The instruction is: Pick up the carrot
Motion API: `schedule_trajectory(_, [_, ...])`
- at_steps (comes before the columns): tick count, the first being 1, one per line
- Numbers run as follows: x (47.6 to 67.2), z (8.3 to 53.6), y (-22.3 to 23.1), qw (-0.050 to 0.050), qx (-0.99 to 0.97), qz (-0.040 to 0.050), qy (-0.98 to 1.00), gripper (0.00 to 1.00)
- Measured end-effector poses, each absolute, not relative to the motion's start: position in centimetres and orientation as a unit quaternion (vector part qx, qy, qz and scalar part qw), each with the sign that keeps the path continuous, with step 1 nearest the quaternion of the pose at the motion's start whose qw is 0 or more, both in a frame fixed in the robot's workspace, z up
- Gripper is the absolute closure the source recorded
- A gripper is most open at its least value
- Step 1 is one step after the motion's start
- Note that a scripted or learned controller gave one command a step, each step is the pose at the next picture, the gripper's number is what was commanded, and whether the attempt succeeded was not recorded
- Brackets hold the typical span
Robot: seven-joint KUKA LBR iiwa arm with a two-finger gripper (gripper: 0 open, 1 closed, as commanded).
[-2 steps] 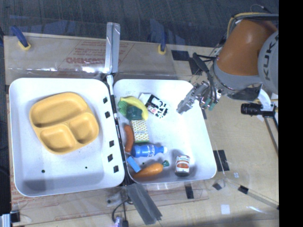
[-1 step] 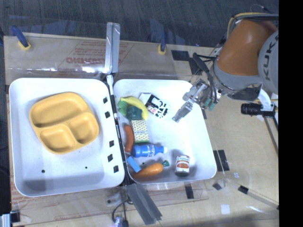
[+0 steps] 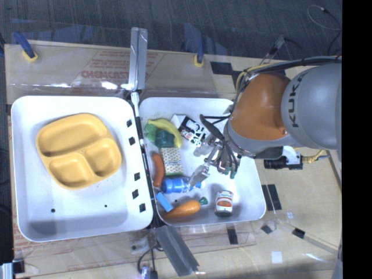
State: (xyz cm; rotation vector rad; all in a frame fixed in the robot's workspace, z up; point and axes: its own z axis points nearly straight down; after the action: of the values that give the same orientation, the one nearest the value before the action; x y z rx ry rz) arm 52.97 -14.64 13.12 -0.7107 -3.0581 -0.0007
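Note:
The carrot [image 3: 183, 208], orange with a small green top at its right end, lies along the front wall of the right bin [image 3: 250, 182]. My gripper [image 3: 203, 163] hangs over the middle of that bin, above and slightly right of the carrot and apart from it. Its fingers [image 3: 197, 176] stand open with nothing between them. The lower fingertip is close to a blue bottle [image 3: 173, 185] that lies just above the carrot.
Around the carrot lie a small can [image 3: 224, 203], a blue block [image 3: 164, 202], a reddish sausage [image 3: 157, 167], a checkered packet [image 3: 171, 160], a banana [image 3: 163, 125], a green item [image 3: 161, 137] and a black-and-white packet [image 3: 192, 130]. A yellow divided plate [image 3: 78, 149] sits in the left bin [image 3: 35, 214].

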Motion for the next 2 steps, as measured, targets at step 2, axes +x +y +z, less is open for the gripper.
schedule_trajectory(2, [55.3, 22.1, -15.2, -0.003, -0.057, 0.0005, -0.998, 0.00])
